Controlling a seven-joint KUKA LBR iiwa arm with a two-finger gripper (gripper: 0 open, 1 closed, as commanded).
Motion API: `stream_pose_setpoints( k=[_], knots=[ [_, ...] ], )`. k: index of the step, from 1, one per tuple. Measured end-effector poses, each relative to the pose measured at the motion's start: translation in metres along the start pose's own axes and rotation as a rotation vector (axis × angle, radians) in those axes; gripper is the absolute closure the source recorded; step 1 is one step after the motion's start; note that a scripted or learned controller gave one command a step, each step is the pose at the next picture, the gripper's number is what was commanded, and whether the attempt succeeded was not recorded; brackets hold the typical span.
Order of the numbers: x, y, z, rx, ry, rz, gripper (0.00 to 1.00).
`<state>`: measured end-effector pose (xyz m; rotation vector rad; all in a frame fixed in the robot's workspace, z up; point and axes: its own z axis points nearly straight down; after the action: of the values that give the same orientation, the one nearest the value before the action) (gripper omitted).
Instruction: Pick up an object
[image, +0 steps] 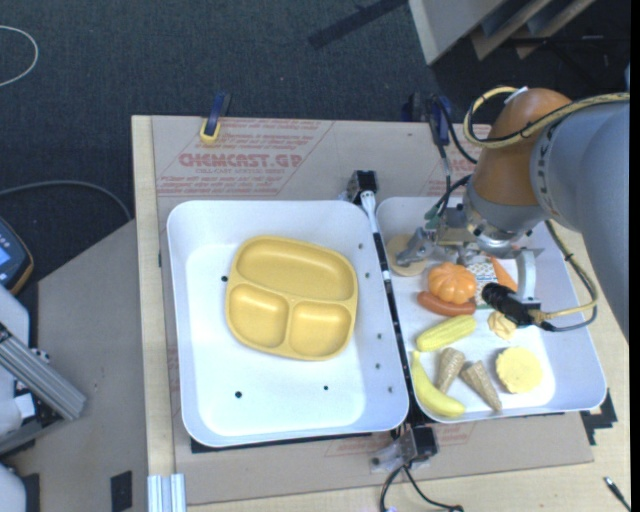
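Note:
My gripper hangs over the back part of the right bin, below the orange band of the arm. It is open, with one finger to the left and the other to the right. An orange toy pumpkin lies just in front of the gap between them, and nothing is held. A tan piece lies by the left finger and an orange carrot by the right one. Nearer the front lie a yellow corn cob, a banana, two cones and a yellow round slice.
The left bin holds a yellow divided plate. A black cable loops from the wrist across the right bin. The divider between the bins runs close to the gripper's left side.

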<state>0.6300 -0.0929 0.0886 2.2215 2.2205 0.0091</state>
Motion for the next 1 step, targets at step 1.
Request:
stream_pose_setpoints(
  k=[1],
  knots=[
    [0.0000,0.0028,-0.0145,-0.011,-0.002,-0.001,1.00]
  ],
)
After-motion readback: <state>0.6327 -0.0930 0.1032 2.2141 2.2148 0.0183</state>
